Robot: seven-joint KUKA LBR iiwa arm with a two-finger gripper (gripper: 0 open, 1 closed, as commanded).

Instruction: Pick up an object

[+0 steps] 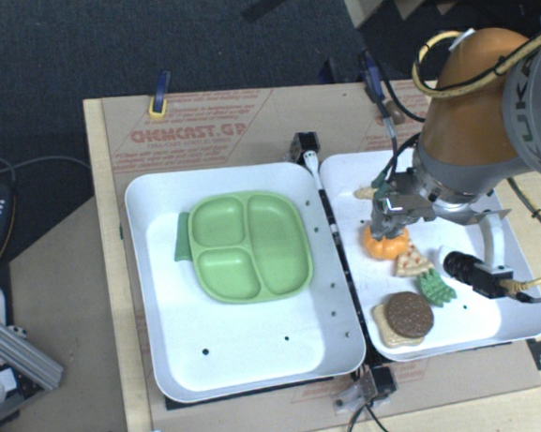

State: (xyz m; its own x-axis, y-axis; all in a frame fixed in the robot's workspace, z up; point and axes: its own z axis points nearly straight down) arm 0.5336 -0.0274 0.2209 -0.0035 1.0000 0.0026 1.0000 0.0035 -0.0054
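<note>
An orange toy (386,245) lies in the right white bin (343,180), directly beneath the gripper (390,217), which reaches down onto it; whether it is open or closed cannot be told. Just beside the toy lie a pizza slice (410,263), a green leafy piece (436,287) and a round burger (408,316). The left white bin (169,341) holds a green divided plate (250,246). The cardboard sheet (197,132) beneath the bins reads "CHEMCAST" in red.

Single fixed camera above the bench (242,109), angled downward, taking in both white bins (164,295), arm (472,99) entering from right
</note>
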